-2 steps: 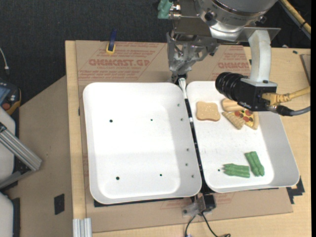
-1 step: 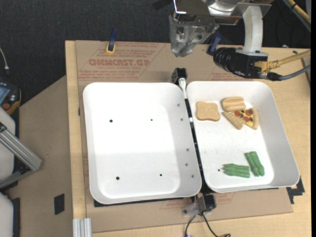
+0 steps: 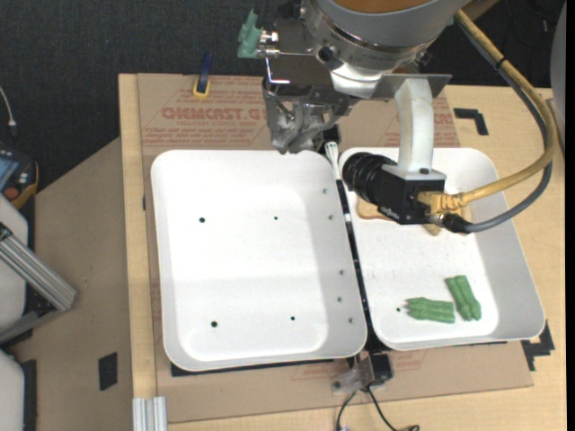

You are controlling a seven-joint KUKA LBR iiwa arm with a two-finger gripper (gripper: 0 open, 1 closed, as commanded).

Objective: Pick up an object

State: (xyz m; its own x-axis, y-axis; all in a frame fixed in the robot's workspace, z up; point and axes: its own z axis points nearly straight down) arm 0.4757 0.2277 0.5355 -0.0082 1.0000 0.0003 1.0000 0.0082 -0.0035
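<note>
The arm's grey wrist and orange band loom over the far edge of the two bins, and the hand (image 3: 301,133) hangs just beyond the far rim of the left bin (image 3: 180,241), close to the ridge where the two bins meet. Metal parts show under the wrist, but from this slant it cannot be told whether the hand is open or closed, and nothing can be made out in its grasp.

Two green objects (image 3: 446,303) lie in the right bin (image 3: 517,268), at the corner farthest from the hand. They lie close together, possibly touching at one end, one roughly along the near rim and the other angled to it. A tan object (image 3: 370,209) appears to lie in the same bin, much nearer the hand, mostly hidden behind a black camera unit (image 3: 386,191) mounted on the arm. A yellow hose (image 3: 521,169) runs from that unit out over the right bin.

The step in hand looks like the approach, with no grasp made. The next move probably calls for carrying the hand across the ridge and over the right bin, lining it up above one green piece, and descending without nudging its neighbour.
</note>
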